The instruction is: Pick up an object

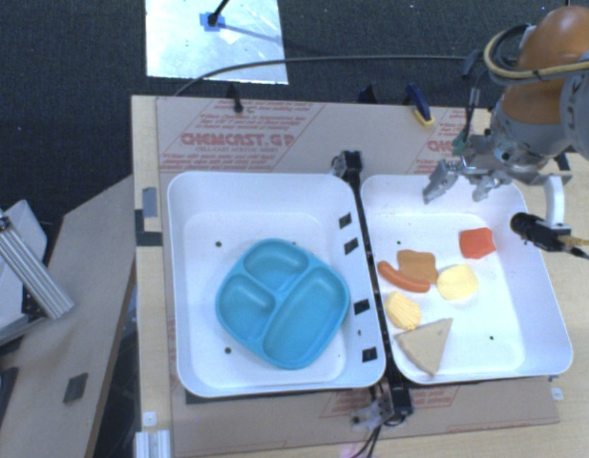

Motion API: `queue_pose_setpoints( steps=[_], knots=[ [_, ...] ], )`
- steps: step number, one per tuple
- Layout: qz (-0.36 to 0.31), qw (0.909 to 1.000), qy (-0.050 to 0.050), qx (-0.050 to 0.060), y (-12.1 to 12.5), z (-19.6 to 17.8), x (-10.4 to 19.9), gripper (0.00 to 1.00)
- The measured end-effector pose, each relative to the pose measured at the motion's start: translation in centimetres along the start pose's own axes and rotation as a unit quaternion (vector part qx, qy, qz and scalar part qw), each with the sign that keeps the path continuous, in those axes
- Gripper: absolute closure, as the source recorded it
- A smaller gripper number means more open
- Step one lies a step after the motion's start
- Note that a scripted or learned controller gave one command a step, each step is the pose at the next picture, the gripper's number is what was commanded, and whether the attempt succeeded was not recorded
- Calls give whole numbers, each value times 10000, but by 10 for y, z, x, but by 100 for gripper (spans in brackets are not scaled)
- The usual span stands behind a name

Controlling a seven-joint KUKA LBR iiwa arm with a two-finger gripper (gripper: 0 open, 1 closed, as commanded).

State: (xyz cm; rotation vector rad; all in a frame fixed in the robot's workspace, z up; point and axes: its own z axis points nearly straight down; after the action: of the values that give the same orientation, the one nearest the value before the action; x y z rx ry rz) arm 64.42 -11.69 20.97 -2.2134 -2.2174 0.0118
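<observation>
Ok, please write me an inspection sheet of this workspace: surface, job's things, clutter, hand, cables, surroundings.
Surface: bench board bears left bin and right bin, side by side.
Job's things: in the right bin, red block, sausage, brown piece, round yellow piece, ridged yellow piece, tan wedge.
Clutter: blue divided plate in the left bin.
Hand: hand above the right bin's far edge, fingers spread, nothing between them.
Cables: black cable beyond the board; yellow cable on the arm.
Surroundings: dark floor, shiny sheet.
</observation>
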Motion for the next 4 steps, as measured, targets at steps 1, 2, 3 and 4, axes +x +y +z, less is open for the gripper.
queue_pose_setpoints(
  steps=[1,2,3,4],
  knots=[
    [-10,10000,-7,-65,2,-9,0,0],
    [-20,10000,-7,-59,4,33,4,0],
    [2,10000,-6,-51,-1,81,-3,0],
    [0,10000,-4,-50,-1,128,-3,0]
  ],
)
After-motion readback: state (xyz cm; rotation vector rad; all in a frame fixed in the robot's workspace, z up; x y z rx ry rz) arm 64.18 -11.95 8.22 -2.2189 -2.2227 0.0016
